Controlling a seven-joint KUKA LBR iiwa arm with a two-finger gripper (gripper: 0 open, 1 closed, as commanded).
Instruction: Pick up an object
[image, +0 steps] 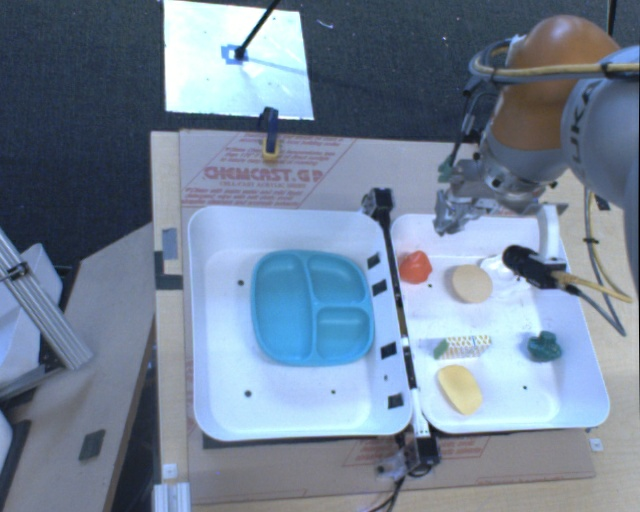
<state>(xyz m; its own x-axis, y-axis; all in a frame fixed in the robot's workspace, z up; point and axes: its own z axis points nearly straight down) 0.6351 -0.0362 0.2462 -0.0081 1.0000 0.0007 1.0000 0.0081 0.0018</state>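
The right bin (575, 405) holds several small things: a red-orange lump (415, 267) near its left wall, a round tan disc (470, 284), a yellow oval piece (459, 388), a small striped piece with a green end (462, 346), and a dark teal lump (543, 346). My gripper (449, 222) hangs over the far left part of this bin, above and slightly right of the red-orange lump. Nothing shows between its fingertips, and they look close together.
The left bin (225, 400) carries a blue divided plate (311, 306). A black divider strip (391, 300) runs between the two bins. Cardboard (265, 172) lies under both, with a yellow clamp (270, 135) at the far edge.
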